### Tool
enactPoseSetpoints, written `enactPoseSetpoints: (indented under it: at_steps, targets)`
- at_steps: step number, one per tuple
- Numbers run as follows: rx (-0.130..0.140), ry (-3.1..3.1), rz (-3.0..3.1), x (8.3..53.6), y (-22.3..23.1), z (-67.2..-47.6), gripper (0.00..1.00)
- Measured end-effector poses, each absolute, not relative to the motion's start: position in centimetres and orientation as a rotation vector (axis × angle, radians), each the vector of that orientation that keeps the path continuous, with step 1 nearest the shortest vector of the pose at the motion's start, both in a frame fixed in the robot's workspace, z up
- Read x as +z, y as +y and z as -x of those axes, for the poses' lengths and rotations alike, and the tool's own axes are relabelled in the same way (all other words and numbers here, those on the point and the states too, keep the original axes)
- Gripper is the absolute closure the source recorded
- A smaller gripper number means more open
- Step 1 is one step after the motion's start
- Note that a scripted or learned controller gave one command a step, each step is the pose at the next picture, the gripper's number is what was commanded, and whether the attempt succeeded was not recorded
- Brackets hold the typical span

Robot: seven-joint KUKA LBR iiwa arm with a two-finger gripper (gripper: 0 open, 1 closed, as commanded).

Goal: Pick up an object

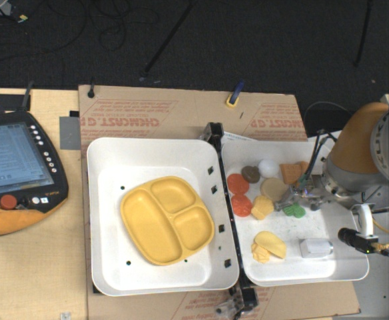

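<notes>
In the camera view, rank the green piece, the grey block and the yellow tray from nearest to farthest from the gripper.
From the gripper:
1. Green piece, right beside it in the right bin.
2. Grey block, lower in the same bin, toward the front edge.
3. Yellow tray, in the left bin.

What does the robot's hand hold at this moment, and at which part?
It cannot be told. The hand is low in the right white bin, beside a small green piece, but no grasp is visible.

I see a teach pendant (18, 172) at far left on the bench — screen lit, orange underside. Cardboard (181, 112) lies under both bins, with a yellow-and-blue clip (234, 96) at its back edge.
</notes>
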State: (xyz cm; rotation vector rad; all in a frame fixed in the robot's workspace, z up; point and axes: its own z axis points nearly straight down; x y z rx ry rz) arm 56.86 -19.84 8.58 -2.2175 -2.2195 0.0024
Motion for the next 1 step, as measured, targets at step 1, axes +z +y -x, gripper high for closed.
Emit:
enactPoseSetpoints:
  at_steps: [1]
  targets:
    - [0.0,-2.218,2.221,9.79,-19.96,-56.91,1.0]
